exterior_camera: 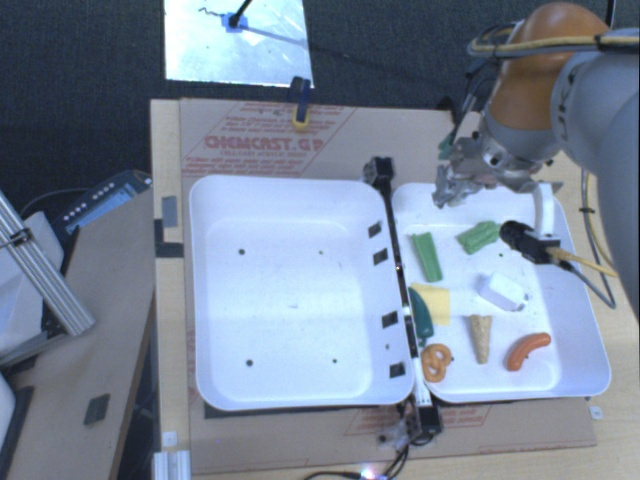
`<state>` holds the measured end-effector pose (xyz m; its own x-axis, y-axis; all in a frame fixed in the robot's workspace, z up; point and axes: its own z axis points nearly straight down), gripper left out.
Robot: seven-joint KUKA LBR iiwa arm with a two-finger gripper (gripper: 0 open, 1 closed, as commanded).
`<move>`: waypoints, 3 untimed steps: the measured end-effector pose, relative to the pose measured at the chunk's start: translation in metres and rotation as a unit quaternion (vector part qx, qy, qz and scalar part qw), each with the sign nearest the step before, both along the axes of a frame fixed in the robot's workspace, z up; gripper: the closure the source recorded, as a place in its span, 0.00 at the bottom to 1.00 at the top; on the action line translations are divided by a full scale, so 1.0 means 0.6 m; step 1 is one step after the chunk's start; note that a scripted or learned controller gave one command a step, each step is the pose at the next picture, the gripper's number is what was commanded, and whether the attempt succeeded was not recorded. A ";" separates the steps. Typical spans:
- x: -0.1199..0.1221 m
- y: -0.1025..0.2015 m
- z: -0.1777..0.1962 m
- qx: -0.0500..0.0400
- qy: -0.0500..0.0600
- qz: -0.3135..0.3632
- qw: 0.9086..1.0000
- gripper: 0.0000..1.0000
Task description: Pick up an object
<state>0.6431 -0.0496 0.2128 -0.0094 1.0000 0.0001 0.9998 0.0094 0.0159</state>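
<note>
Hovering above the right bin (575,373), near its far edge; gripper (452,190) jaws' state impossible to tell, nothing visibly held.

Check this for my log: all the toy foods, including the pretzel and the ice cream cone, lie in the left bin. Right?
Not quite. The camera view shows the pretzel, the ice cream cone and the other toy foods lying in the right bin, not the left bin.

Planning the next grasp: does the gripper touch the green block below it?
Apart. The camera view shows bare white bin floor between the gripper and the green block.
</note>
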 end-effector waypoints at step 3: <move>0.038 0.250 0.112 0.000 0.015 -0.001 1.000 1.00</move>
